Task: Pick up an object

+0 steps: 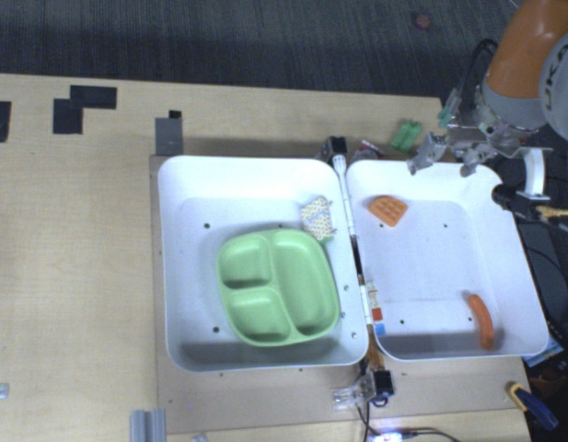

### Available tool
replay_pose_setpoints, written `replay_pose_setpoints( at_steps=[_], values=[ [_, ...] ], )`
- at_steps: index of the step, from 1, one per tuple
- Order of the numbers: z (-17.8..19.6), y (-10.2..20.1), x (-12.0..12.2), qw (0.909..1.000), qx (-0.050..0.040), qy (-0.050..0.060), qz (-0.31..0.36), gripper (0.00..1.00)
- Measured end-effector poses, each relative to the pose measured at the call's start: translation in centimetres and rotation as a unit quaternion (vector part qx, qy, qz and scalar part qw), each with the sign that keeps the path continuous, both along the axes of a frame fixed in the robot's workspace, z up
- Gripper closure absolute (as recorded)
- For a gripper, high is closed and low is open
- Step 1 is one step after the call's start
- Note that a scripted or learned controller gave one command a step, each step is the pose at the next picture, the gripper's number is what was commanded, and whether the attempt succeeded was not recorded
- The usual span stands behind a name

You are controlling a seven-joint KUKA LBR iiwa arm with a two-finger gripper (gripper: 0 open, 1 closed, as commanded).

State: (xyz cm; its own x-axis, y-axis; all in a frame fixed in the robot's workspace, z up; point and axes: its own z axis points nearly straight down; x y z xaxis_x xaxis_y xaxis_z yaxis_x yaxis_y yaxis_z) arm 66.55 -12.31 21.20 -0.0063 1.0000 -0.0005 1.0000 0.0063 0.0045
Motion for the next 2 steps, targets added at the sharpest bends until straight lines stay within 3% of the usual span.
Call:
replay_pose_setpoints(
  at_steps=[1, 2],
  values=[
    [0.0, 0.0, 0.0, 1.0, 0.0, 0.0, 0.0, 0.0],
    [-11.4, 2.7, 0.3, 1.0, 0.0008, 0.002, 0.0, 0.0]
  ],
)
